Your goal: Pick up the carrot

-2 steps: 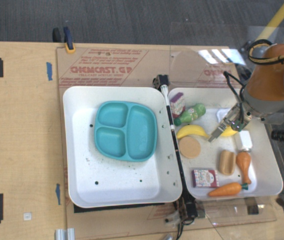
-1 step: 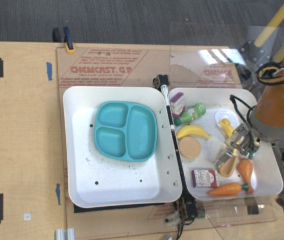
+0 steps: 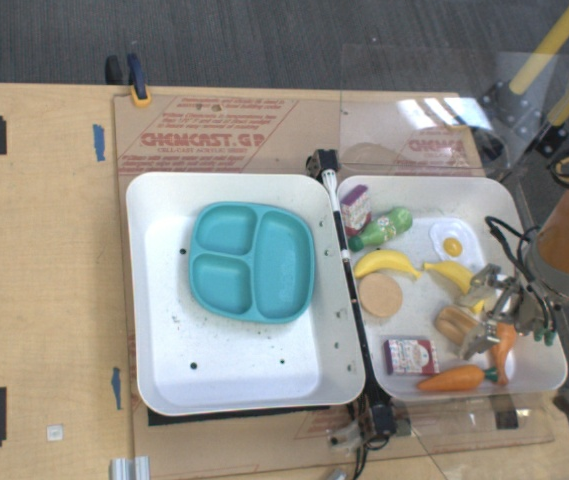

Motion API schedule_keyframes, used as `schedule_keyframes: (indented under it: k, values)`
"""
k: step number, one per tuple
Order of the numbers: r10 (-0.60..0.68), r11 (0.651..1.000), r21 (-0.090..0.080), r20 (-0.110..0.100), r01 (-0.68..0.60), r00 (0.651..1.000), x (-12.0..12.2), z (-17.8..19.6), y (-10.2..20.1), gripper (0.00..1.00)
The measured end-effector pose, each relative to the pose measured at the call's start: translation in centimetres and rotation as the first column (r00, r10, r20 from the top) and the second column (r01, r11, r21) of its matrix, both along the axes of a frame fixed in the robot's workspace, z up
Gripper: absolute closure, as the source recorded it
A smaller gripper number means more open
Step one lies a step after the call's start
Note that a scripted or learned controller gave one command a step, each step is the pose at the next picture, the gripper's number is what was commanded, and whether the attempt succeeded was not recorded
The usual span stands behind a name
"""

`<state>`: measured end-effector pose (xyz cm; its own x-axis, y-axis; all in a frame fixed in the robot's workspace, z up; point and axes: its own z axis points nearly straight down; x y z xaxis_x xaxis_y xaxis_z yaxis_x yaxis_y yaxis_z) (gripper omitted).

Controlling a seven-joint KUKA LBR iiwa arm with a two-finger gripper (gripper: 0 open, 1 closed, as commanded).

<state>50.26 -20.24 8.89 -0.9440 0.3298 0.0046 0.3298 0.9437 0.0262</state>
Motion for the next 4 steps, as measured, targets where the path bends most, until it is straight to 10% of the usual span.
schedule_keyframes:
  k: [1, 2, 3, 4]
  values:
    - [0.143, 0.989, -0.026, 0.01, -0.142, 0.99, 1.7, 0.0, -1.7, 0.0]
    - [0.135, 0.99, -0.034, 0.031, -0.134, 0.99, 2.2, 1.3, -1.9, 1.0]
    - [-0.003, 1.0, -0.022, 0.0, 0.003, 1.0, 0.3, 5.3, 6.7, 1.0]
    - [0.216, 0.976, -0.03, 0.008, -0.215, 0.976, 2.2, 1.3, 2.6, 1.0]
